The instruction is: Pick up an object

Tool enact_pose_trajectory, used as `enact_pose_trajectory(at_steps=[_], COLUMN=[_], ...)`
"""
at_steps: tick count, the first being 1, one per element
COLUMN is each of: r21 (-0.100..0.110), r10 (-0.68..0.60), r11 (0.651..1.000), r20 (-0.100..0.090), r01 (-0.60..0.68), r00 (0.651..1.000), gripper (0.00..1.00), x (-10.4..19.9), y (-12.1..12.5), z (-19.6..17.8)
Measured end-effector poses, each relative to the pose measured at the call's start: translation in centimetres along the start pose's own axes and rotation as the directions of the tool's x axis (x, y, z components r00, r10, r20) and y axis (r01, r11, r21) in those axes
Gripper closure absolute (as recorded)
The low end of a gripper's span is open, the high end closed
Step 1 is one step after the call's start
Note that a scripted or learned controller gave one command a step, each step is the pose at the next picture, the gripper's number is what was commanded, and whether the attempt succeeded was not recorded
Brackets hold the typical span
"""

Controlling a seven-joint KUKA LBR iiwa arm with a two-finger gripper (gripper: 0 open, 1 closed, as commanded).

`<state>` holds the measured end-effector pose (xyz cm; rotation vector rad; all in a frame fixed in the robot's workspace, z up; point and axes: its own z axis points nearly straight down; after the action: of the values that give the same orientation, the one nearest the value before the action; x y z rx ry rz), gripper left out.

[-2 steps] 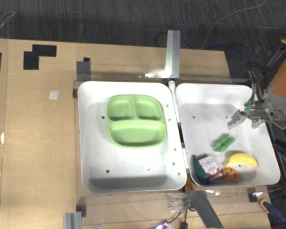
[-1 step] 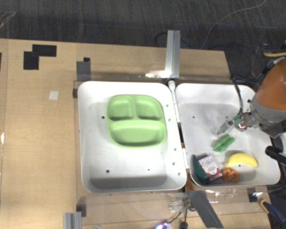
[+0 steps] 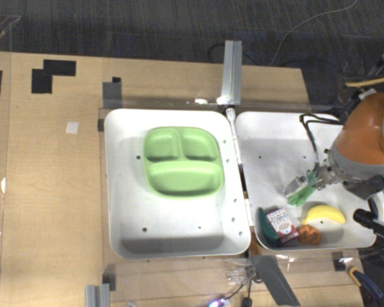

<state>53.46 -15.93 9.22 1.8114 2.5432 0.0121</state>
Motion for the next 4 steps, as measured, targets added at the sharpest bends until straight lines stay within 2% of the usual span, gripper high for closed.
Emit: enact_pose_trajectory(at_steps=[1, 2, 3, 4], r21=[-0.001, -0.003, 0.001, 0.010], r10=[0.012, -0.019, 0.006, -0.083], r11=[1.000, 1.000, 1.000, 0.996], r20=[0.002, -0.003, -0.001, -0.009], r01=[-0.012, 0.019, -0.006, 0.083], r00=[1.000, 1.000, 1.000, 0.997], gripper=[0.00, 0.00, 0.00, 0.00], x=[2.2, 1.2, -3.6, -5.3], y=[-0.1, -0.8, 0.8, 4.7], z=[-0.1, 0.0, 0.1, -3.7])
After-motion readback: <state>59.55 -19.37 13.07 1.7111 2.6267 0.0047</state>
